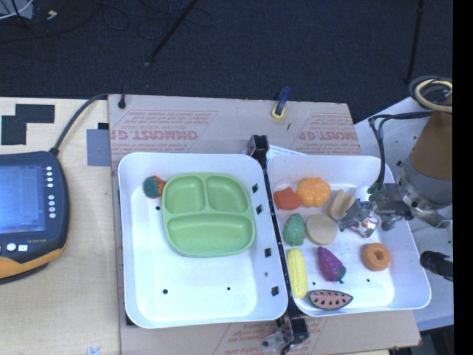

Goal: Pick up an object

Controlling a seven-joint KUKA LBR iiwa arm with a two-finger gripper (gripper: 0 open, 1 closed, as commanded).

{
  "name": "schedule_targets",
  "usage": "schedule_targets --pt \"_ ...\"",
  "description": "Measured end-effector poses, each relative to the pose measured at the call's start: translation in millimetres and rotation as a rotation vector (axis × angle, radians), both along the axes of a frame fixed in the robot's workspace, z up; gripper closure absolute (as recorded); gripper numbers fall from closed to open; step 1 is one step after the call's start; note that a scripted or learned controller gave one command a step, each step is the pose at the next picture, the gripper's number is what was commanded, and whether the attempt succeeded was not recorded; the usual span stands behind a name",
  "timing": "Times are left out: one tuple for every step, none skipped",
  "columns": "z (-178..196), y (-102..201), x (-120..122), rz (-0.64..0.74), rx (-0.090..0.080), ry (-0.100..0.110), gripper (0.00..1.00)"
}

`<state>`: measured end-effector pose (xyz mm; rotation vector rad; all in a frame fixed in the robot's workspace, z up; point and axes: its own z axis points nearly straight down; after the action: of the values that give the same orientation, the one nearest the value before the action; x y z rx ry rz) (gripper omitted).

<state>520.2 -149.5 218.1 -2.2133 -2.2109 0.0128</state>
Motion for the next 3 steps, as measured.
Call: schedule_targets --pt "5.4 -0.3 2.3 0.001 -0.002 -0.011 0.00" --pt "-38.5 -1.7 1.2 0.002 -0.001 -0.007 0.00" --pt "-82.7 -1.1 -3.4 0.002 -0.001 -0.007 0.00"
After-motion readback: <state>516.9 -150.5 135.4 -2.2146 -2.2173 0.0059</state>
